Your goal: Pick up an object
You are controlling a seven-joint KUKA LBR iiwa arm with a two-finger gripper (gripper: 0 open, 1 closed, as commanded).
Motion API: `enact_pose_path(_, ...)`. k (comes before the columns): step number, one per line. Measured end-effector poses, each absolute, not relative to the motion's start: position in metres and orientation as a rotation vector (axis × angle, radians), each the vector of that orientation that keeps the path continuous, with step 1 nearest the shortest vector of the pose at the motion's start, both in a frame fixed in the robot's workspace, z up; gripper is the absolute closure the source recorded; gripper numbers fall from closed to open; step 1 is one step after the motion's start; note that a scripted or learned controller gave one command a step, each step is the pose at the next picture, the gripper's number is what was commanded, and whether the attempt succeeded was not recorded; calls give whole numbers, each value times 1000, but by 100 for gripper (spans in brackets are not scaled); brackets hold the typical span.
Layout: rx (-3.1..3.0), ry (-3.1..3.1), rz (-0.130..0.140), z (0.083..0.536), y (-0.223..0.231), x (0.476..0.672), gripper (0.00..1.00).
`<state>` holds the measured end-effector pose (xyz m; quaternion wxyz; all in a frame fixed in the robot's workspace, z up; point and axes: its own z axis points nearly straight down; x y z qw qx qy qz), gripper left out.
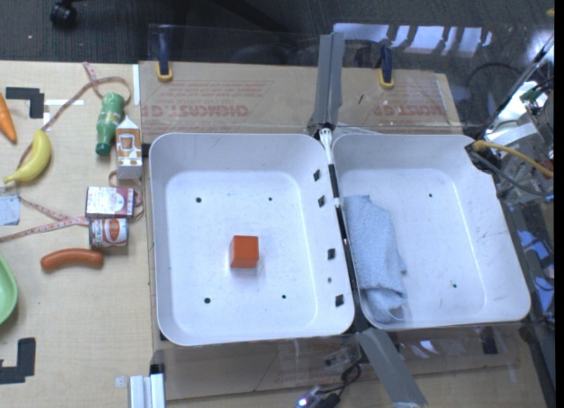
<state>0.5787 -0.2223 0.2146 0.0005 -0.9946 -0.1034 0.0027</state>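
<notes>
A small orange cube (pixel 244 251) sits on the floor of the left white bin (pixel 220 190), a little below its middle and apart from the walls. In the right white bin (pixel 445 221), a folded grey cloth (pixel 374 255) lies along the left wall and reaches toward the front corner.
Toy food lies on the bench left of the bins: a banana (pixel 31 158), a green bottle (pixel 108 121), a small carton (pixel 129 151), a can (pixel 109 233) and a sausage (pixel 70 260). Cables and hardware (pixel 515 155) crowd the right edge. Black clips line the ridge between the bins (pixel 333 208).
</notes>
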Motion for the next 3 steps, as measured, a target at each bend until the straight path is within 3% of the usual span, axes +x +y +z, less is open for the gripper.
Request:
enact_pose_path(1, -3118, -377, 4, 285, -139, 577, 100)
enact_pose_path(2, -3106, -469, 7, 231, 3, 580, 100)
enact_pose_path(3, -3030, -831, 6, 293, -57, 519, 100)
